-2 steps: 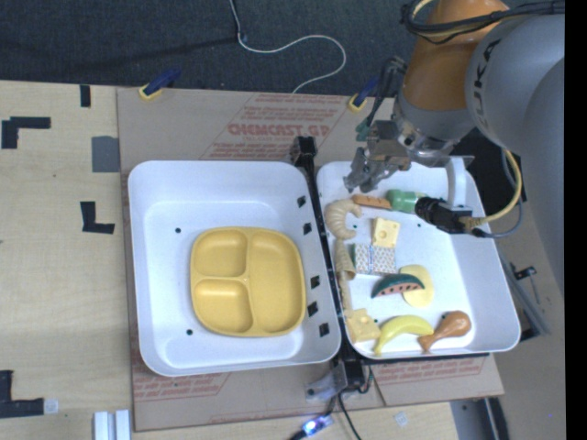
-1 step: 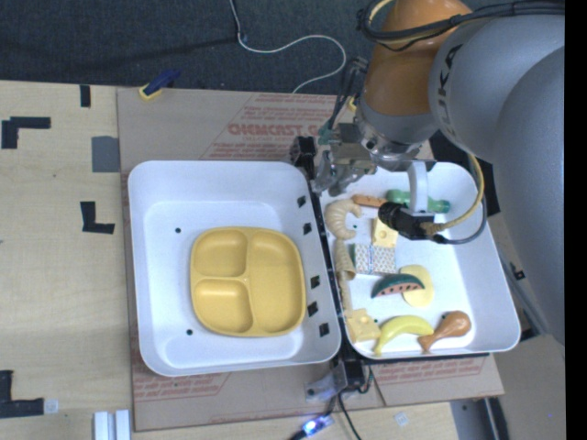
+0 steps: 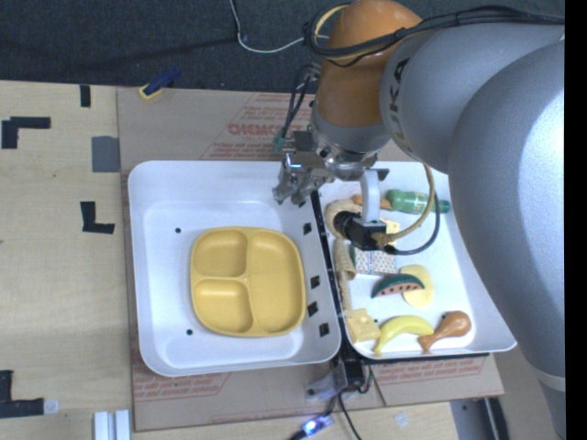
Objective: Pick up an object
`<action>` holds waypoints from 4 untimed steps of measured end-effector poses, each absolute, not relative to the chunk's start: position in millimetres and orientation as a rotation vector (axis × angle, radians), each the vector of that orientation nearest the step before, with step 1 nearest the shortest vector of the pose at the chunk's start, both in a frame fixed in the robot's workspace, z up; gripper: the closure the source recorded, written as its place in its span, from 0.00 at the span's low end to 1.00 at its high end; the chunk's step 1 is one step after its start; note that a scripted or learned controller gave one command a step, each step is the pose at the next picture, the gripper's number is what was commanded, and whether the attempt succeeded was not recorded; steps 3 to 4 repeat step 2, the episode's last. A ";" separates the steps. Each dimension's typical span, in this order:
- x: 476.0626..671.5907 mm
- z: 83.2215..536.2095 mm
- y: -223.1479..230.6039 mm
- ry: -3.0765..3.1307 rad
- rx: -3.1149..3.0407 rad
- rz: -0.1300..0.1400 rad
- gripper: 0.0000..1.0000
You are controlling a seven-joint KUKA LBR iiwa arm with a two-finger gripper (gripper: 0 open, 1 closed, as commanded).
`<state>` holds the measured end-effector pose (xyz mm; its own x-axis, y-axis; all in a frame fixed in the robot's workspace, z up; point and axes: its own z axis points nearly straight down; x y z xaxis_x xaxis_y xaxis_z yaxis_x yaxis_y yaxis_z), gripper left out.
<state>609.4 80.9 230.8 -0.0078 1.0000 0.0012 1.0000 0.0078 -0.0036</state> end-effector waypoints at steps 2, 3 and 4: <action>601.0 213.7 82.5 -2.222 -2.219 0.006 1.00; 601.0 213.7 82.5 -2.222 -2.219 0.006 1.00; 601.0 213.7 82.5 -2.222 -2.219 0.006 1.00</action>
